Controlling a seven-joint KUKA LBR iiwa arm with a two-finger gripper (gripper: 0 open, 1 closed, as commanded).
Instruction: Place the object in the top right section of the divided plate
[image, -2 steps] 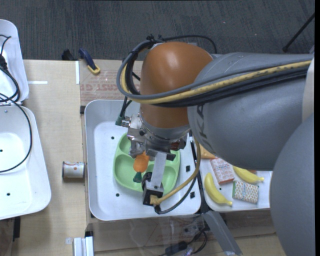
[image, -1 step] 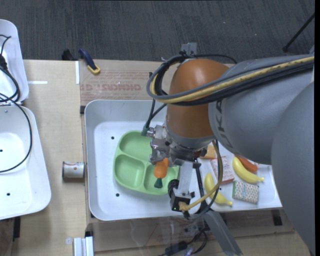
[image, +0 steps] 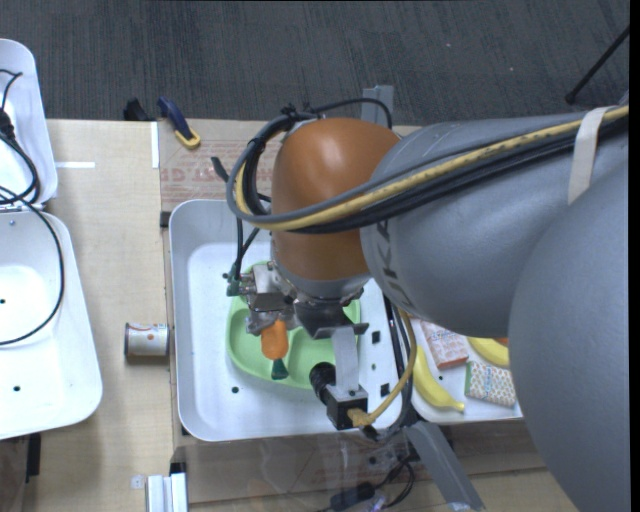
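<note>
the claw (image: 268, 322) hangs over the green divided plate (image: 243, 345), seemingly holding the carrot (image: 275, 343) above it; release is what remains, though the section is unclear.

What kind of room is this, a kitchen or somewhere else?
Probably a robot lab, not a kitchen. A big grey robot arm reaches over a white bin on a workbench. In the bin sit a green divided plate and a toy carrot, with cables trailing about.
</note>
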